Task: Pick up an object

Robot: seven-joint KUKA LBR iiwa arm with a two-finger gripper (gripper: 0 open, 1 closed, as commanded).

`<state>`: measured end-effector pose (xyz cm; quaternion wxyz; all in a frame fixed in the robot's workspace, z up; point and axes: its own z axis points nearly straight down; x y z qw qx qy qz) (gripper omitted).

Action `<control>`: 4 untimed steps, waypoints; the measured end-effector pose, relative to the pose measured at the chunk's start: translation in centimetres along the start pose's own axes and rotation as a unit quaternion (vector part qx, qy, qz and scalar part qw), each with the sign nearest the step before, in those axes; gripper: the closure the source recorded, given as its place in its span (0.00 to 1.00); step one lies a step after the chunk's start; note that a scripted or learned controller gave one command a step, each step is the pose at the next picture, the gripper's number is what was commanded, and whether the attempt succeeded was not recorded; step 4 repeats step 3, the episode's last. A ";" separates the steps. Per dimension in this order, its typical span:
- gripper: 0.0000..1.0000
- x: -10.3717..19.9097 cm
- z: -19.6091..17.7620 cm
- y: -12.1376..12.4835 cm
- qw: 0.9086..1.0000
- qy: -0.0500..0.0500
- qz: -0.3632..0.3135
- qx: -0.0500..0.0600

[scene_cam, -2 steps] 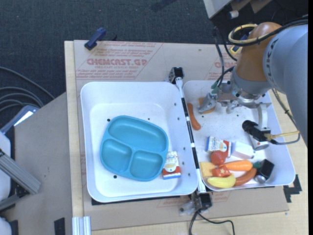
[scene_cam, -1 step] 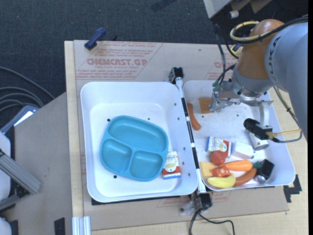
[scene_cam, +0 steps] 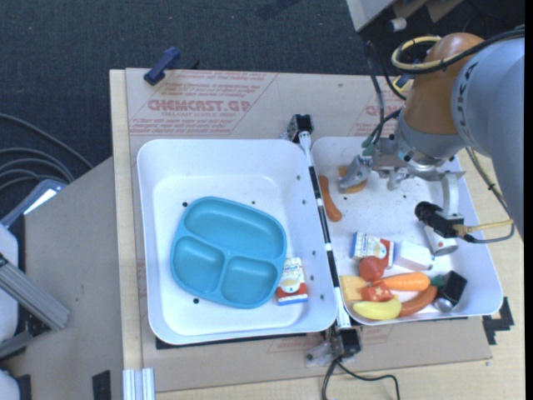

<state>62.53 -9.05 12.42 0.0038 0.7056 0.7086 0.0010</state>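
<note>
My gripper (scene_cam: 376,175) hangs over the back of the right bin (scene_cam: 479,248), open, its fingers spread with nothing between them. A small orange-brown piece (scene_cam: 351,183) lies right at the left fingertip (scene_cam: 356,172); whether they touch I cannot tell. An orange sausage (scene_cam: 330,201) lies by the bin's left wall. Toward the front are a small carton (scene_cam: 371,246), a red tomato (scene_cam: 372,267), a carrot (scene_cam: 408,282), a yellow banana (scene_cam: 376,310), a brown sausage (scene_cam: 420,300) and a black object (scene_cam: 453,287).
The left bin (scene_cam: 158,182) holds a blue divided plate (scene_cam: 228,251) and a small carton (scene_cam: 291,278) beside the plate's right edge. A divider with black clips (scene_cam: 300,127) separates the bins. A blue item (scene_cam: 161,65) lies on the bench behind.
</note>
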 end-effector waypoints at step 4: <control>1.00 0.0 -2.0 0.1 1.000 -0.001 -0.001 -0.002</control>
